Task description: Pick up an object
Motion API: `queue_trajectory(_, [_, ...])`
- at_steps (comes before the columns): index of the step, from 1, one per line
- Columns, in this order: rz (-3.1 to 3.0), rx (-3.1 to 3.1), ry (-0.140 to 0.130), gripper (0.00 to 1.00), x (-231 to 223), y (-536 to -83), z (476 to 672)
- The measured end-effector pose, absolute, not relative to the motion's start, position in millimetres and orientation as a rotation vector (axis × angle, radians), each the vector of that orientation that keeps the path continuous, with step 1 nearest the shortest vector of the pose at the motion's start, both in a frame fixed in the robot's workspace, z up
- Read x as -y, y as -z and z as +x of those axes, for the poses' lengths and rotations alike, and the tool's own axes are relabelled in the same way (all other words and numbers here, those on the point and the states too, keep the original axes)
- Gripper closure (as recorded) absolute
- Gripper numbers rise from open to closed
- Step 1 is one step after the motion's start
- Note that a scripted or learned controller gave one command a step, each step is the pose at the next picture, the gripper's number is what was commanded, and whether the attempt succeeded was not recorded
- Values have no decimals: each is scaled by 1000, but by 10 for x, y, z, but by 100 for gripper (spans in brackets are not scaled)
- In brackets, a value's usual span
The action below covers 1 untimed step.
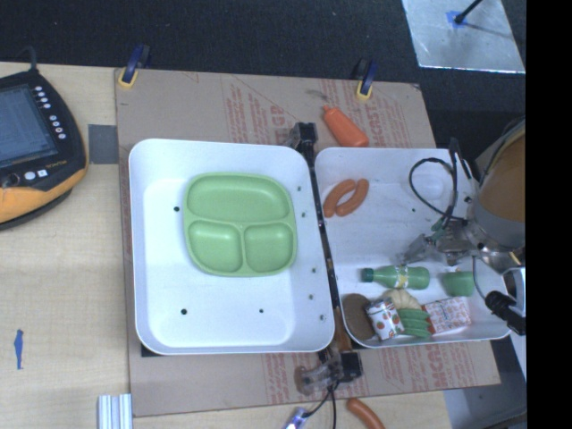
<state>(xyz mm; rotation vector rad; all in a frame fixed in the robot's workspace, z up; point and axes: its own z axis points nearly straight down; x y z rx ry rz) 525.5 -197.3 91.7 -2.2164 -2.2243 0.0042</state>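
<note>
Two white bins side by side: left bin (156, 239) carries green divided plate (239, 222), likely drop side. Right bin (384, 168) keeps pick candidates crowded at near edge: green bottle (398, 277), small can (382, 320), wrapped packet (447, 315), sausage ring (345, 197) farther off, apart. Gripper (427, 248) low over right bin, just beside bottle, probably lining up grasp; finger spread blurred, cannot tell. Nothing visibly held.

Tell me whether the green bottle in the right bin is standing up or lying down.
Lying down. The green bottle rests on its side on the floor of the right bin, its long axis running left-right, beside the hand.
</note>
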Motion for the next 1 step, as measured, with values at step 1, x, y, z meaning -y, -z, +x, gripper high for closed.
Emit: queue_trajectory(1, [-2216, 2226, -1, 0, 1584, -2161, 5276])
